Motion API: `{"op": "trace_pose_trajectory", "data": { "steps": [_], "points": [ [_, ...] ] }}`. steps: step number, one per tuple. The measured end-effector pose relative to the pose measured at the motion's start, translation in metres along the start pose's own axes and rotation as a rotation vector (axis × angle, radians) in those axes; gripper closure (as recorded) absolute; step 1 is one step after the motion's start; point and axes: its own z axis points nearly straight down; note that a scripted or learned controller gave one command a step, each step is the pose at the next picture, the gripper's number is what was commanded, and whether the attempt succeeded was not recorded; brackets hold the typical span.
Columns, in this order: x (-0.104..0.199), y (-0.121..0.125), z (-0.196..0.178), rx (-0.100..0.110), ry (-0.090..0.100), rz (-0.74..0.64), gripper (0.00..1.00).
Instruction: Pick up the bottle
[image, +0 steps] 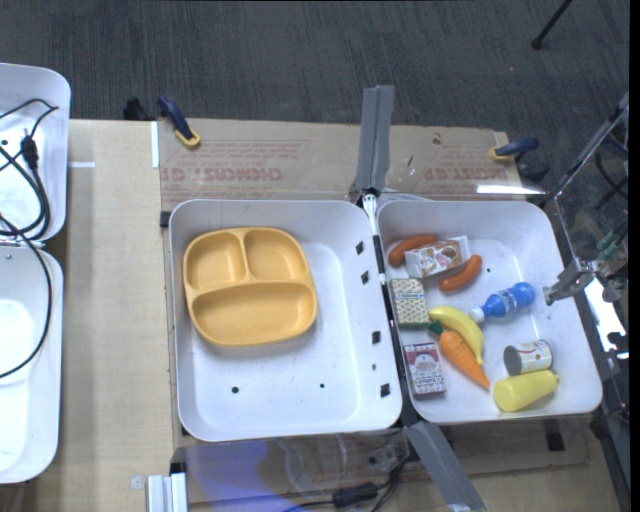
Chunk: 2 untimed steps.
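A small blue bottle (507, 300) with a white cap lies on its side in the right bin (545, 240), right of the middle, cap pointing lower left toward a banana (460, 327). A yellow squeeze bottle (523, 390) lies on its side at that bin's front right corner, just below a small can (527, 355).
The right bin also holds two sausages (412, 246), a white packet (438, 258), a green box (409, 302), a carrot (464, 359) and a red-and-white carton (425, 369). A yellow divided plate (250, 285) sits in the left bin (290, 400). Metal stand parts (575, 282) overhang the right bin's right rim.
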Motion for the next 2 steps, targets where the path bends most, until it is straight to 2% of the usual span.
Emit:
{"op": "trace_pose_trajectory", "data": {
  "steps": [1,2],
  "points": [
    [0.031,0.029,0.125,0.001,0.001,-0.008,0.0],
    [0.027,0.025,0.175,-0.018,-0.003,-0.012,0.0]
  ]
}}
